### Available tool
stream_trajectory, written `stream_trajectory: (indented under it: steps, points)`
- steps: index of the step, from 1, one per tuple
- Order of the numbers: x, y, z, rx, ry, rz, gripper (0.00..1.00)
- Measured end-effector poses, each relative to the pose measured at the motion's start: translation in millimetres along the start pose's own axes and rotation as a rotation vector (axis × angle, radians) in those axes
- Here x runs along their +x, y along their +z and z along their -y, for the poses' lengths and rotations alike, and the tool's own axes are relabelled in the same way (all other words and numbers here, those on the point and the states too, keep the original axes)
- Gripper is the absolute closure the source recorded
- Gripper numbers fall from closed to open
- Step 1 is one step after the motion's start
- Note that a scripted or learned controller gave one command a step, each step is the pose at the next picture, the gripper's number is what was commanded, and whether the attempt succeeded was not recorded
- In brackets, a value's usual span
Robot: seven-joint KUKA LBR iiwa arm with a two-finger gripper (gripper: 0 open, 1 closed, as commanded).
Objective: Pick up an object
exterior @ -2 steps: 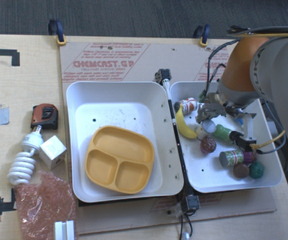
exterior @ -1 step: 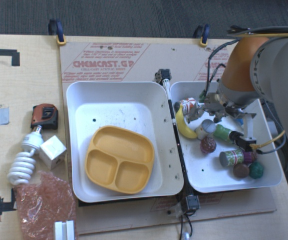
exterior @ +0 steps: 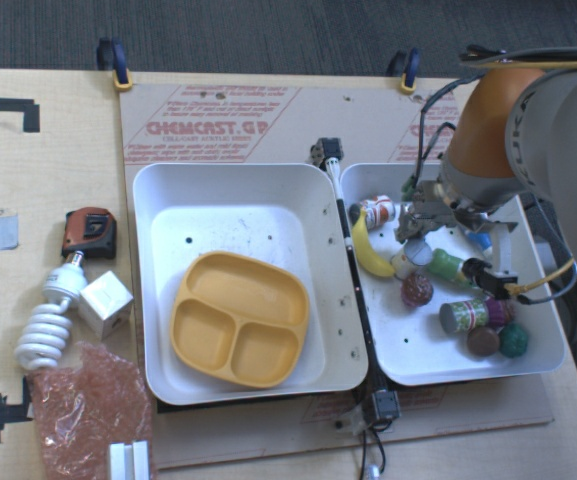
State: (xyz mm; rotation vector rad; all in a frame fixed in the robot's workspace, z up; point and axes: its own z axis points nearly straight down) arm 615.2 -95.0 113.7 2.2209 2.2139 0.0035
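**Gripper low in the right bin, among the small items**

Gripper sits down inside the right bin, near that bin's 10 o'clock area, with the grey arm and its orange band rising toward 2 o'clock. Whether it is released or clenched cannot be told from this angle. A banana lies just at its 8 o'clock, a small white can at 9 o'clock, a green bottle at 4 o'clock and a dark red ball at 6 o'clock. Further toward 5 o'clock rest a green can, a brown ball and a teal ball. A yellow divided plate lies in the left bin.
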Motion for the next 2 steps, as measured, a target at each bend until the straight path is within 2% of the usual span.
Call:
stream_trajectory:
  steps: [1,2]
  points:
    - [0.1,0.0,0.0,0.0,0.0,0.0,0.0]
    - [0.7,21.1,2.2,0.006,-0.002,-0.002,0.0]
